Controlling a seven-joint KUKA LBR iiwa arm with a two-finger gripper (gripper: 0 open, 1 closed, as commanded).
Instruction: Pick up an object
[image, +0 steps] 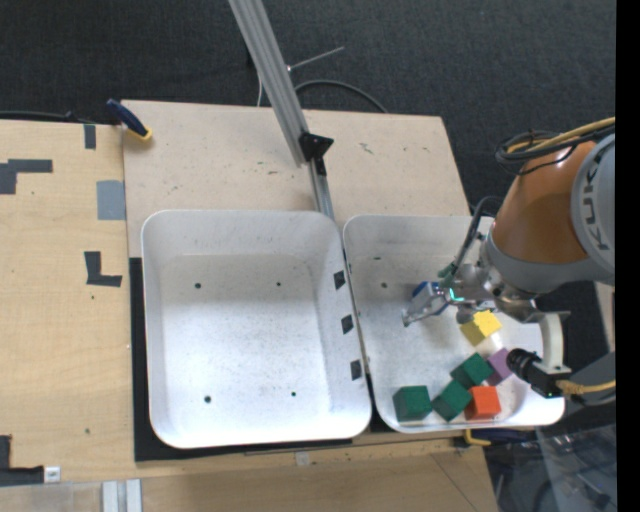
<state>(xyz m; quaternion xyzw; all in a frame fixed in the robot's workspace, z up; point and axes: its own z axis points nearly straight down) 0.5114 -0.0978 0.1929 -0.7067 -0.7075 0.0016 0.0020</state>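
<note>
1. At the far left a light wooden bench top (60, 300) carries grey tape marks, and a small blue-and-yellow clamp (130, 120) sits near its upper edge.
2. The left shallow white plastic bin (160, 300) rests on the bench, showing only a few dark dots on its floor.
3. A slanted grey metal rail (275, 75) runs down from the top and ends at the seam between the two bins.
4. The right shallow white plastic bin (370, 250) touches the left one along that seam.
5. In its near corner lies a cluster of small blocks: a dark green cube (411, 403), a second green block (453, 400), a third green block (470, 370), an orange-red cube (484, 402), a purple block (497, 363) and a yellow cube (486, 325).
6. The grey two-finger gripper (422, 305) hangs over the middle of the right bin, pointing left; I cannot tell how its claw stands, and no block sits in it.
7. The yellow cube lies just beside the wrist; the other blocks are nearer the front rim.
8. The grey-and-orange arm (545, 220) enters from the right.
</note>
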